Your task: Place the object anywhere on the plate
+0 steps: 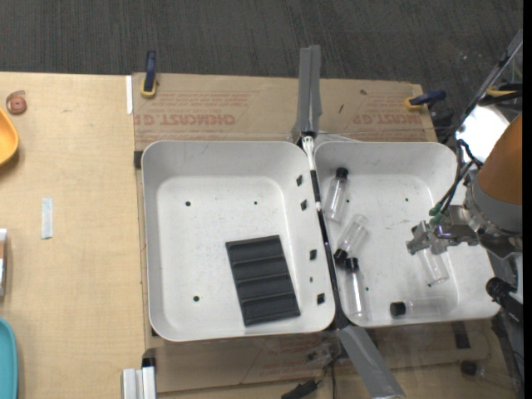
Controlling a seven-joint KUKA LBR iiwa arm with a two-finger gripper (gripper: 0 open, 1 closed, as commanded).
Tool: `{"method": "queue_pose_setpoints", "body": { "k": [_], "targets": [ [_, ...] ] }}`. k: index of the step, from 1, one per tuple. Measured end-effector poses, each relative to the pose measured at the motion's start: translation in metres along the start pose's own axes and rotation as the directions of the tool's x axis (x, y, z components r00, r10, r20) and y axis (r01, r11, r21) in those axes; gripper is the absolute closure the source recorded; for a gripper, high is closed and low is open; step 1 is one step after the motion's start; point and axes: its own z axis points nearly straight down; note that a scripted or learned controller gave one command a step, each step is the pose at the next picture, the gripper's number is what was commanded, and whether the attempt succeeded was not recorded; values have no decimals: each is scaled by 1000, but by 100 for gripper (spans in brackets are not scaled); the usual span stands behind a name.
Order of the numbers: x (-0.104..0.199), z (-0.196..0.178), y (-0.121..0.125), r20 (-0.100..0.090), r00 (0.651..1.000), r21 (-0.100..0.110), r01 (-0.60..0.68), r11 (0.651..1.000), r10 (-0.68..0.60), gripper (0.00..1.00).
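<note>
Worktop (75, 306) carries two white bins side by side. Left bin (166, 248) has a dark ribbed plate (263, 279) lying flat, toward its lower right. Right bin (391, 160) holds several clear vials with black caps: one upper left (336, 191), one mid left (352, 235), one along the lower left wall (352, 285), one lying along the bottom edge (420, 308).

Arm (503, 181) reaches in from the right over the right bin's right side. Gripper (431, 241) sits low there, over another clear vial (435, 267) that lies just below it. Can't tell if the fingers are wide or narrow, and can't tell if that vial is gripped or just under the tool. Not calling it held.

Step in hand, my read: pick, not yet carry. Target object is most likely the vial under the gripper, well apart from the plate, with both bin walls between.

To do it well: centre on the vial body, close across its short axis since it will roll, lift straight up clear of the bin walls, then cross left and set down mid-plate along the ribs.
</note>
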Motion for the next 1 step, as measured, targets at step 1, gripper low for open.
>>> {"method": "queue_pose_setpoints", "body": {
  "k": [1],
  "targets": [
    [59,-7,-4,0,1000,3,-4,1000,4,100]
  ]
}}
